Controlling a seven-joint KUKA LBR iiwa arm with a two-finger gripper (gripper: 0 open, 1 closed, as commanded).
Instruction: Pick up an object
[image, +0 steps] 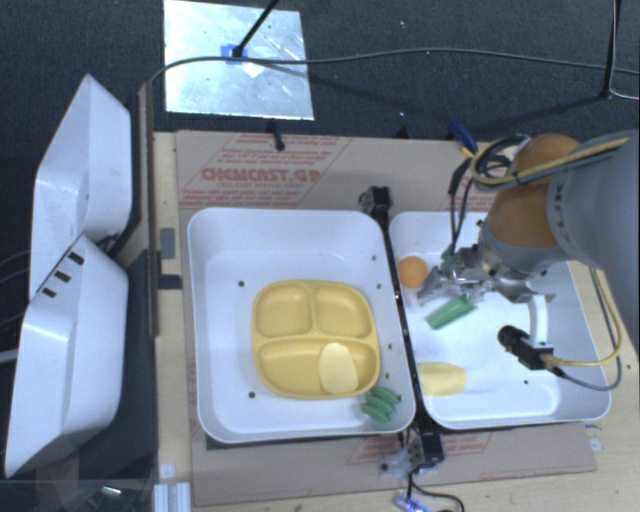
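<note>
Can't tell the jaw state from this angle: the gripper (447, 283) is a metallic clutter low in the right bin (575, 400), with nothing visibly between its fingers. Its tip sits between two items: an orange ball (412, 271) just to its left, near the divider, and a green stick-shaped piece (451, 312) lying tilted just below it, close enough that I can't say whether they touch. A pale yellow oblong item (442, 379) lies further down the same bin, apart from the gripper. The arm (560, 215) comes in from the right, its orange band above the wrist, cables looping round it. In the left bin (225, 300) sits a yellow sectioned tray (300, 330) with a pale yellow oval piece (338, 368) in its lower right compartment. A green ridged item (381, 403) rests just off the tray's lower right corner, against the bin wall.
</note>
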